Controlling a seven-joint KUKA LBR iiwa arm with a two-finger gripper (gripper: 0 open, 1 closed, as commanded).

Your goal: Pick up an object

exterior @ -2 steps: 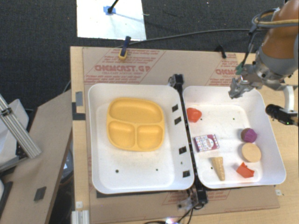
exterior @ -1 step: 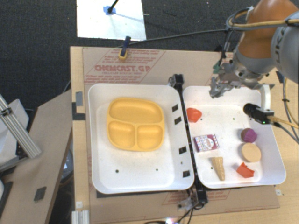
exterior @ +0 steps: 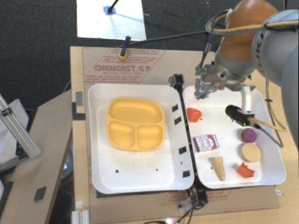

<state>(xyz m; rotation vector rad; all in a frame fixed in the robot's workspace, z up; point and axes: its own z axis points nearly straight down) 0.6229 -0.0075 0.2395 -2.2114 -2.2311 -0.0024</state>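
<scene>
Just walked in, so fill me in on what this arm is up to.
The arm's gripper hangs over the back of the right bin, above an orange piece, and holds nothing. In that bin lie a pink packet, a cone, a purple ball, a tan disc and a red piece. The left bin holds a yellow divided tray.

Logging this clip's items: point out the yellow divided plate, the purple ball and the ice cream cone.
yellow divided plate (exterior: 135,124), camera view, centre ridge.
purple ball (exterior: 249,135), camera view, top surface.
ice cream cone (exterior: 218,166), camera view, mid-body.
</scene>
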